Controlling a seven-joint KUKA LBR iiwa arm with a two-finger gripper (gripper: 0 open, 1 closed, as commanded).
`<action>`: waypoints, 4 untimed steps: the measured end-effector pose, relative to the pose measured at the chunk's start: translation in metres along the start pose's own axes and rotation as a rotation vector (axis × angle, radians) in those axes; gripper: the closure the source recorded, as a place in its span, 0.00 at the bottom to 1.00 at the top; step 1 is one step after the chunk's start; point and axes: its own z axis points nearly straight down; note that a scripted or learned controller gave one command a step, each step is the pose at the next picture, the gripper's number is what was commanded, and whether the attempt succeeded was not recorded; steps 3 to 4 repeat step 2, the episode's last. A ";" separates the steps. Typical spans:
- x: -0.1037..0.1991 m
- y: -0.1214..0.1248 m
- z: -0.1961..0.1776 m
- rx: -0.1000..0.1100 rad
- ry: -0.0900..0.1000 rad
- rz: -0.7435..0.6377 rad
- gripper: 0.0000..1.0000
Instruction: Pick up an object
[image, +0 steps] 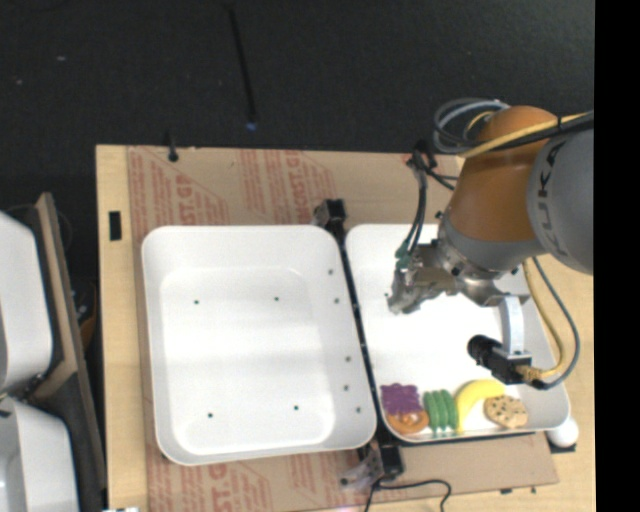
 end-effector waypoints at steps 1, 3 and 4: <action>0.044 -0.016 -0.009 -0.001 0.000 0.000 1.00; 0.093 -0.021 -0.012 -0.001 0.000 -0.001 1.00; 0.093 -0.021 -0.012 -0.001 0.000 -0.001 1.00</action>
